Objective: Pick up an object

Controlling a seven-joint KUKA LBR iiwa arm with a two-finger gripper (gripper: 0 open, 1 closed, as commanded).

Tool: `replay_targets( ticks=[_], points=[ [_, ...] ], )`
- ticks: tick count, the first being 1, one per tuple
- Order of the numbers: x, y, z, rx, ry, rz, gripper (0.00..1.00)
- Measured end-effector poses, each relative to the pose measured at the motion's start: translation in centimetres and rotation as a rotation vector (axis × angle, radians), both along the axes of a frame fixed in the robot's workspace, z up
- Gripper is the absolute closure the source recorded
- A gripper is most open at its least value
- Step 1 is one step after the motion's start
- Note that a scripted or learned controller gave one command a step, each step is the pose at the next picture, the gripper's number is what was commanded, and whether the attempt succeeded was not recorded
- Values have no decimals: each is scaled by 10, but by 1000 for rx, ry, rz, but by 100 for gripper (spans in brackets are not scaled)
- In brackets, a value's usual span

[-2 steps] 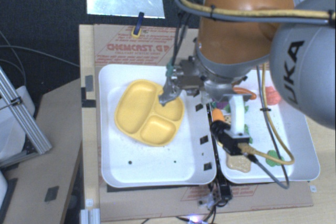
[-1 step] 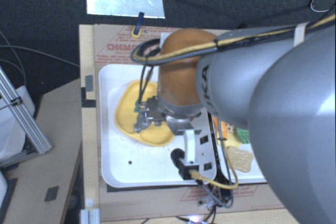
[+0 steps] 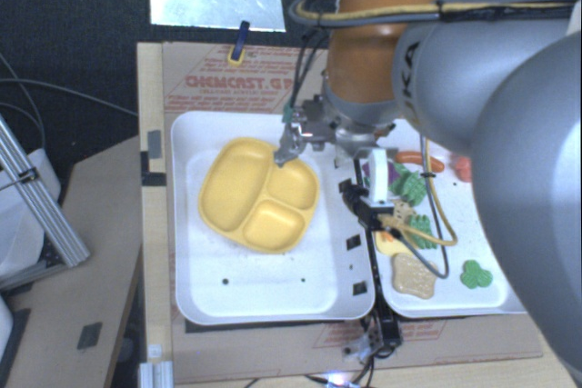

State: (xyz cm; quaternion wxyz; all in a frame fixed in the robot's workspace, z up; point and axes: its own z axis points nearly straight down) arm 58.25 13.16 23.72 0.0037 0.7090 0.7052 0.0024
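the yellow three-compartment plastic plate (image 3: 258,195) lies flat in the left shallow white bin (image 3: 195,286), toward that bin's far side, with bare floor on its near side. it looks light and rigid, a moulded tray with a smooth, probably slippery surface, and it sits too wide and too low to be pinched across its body. the sensible hold is judged to be the raised outer rim or one of the dividing ridges between compartments, with one finger inside and one outside the lip. taken at one edge, it would likely tip and swing, so a firm bite well over the rim matters.

the grey arm with the orange band (image 3: 377,23) reaches in from the right and bends down over the far edge of the bins. its metal gripper (image 3: 293,145) hangs just at the plate's far right rim, seemingly touching or nearly touching it. whether it is spread or closed cannot be told from this angle, and no object is seen caught in it.

the right white bin (image 3: 455,304) holds small toy foods, among them a green broccoli-like piece (image 3: 475,274) and a tan cracker-shaped piece (image 3: 414,277), well apart from the plate.
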Motion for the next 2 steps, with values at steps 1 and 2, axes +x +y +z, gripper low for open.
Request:
replay_targets(
  ticks=[1, 2],
  points=[
    [-77, 10, -71, 1, 21, 6, 0],
    [-92, -15, -141, 3, 6, 9, 0]
  ],
)
